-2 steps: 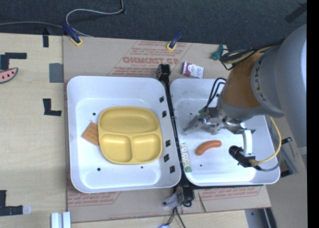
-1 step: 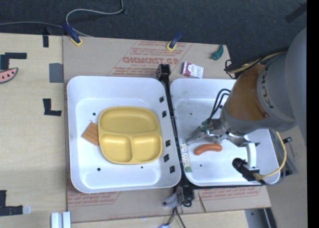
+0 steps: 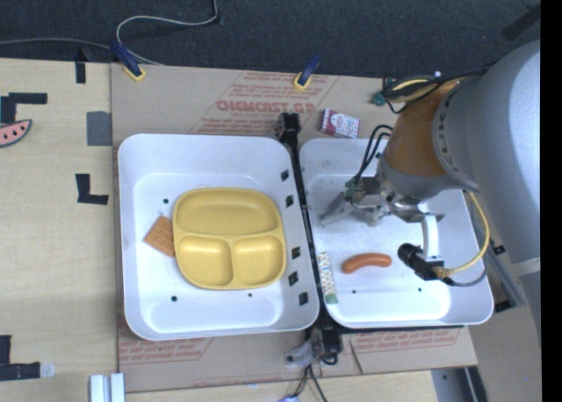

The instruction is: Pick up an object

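An orange sausage (image 3: 366,262) lies flat on the floor of the right bin (image 3: 457,304), towards its front. My gripper (image 3: 336,208) hangs low over the left middle of that bin, pointing left and down, a short way up and left of the sausage and apart from it. I see nothing held in it. In the left bin (image 3: 145,304) a yellow divided plate (image 3: 230,238) fills the centre. A tan cracker-like piece (image 3: 160,235) pokes out from under the plate's left edge.
A narrow printed strip (image 3: 327,276) lies along the right bin's left wall near the front. Behind the bins, a small red and white packet (image 3: 338,123) rests on the cardboard. A black clip (image 3: 287,125) sits at the back where the bins meet. The arm's bulk covers the right bin's right side.
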You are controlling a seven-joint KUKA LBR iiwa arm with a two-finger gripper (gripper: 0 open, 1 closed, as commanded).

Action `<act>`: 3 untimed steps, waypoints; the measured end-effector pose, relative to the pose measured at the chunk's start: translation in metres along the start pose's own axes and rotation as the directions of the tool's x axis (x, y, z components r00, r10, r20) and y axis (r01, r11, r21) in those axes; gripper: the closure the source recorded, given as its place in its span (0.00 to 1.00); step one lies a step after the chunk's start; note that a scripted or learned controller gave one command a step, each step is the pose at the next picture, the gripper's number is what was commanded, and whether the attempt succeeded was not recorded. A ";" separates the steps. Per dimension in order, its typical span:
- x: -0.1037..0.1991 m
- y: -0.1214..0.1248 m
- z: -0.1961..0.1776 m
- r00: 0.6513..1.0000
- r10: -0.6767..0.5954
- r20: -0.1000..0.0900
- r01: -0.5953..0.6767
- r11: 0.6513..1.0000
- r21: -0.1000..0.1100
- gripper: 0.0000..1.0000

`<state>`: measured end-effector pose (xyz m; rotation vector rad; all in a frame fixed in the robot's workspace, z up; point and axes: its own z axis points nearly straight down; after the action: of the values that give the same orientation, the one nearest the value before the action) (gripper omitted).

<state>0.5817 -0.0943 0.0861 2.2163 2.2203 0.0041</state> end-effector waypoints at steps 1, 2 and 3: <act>-0.001 -0.013 0.000 1.000 0.000 0.001 0.000 1.000 0.000 0.00; -0.007 -0.008 0.000 1.000 -0.001 -0.003 0.001 1.000 0.004 0.00; 0.000 -0.037 0.000 1.000 0.001 0.001 -0.001 1.000 0.000 0.00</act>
<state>0.5448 -0.0944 0.0863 2.2173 2.2184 0.0034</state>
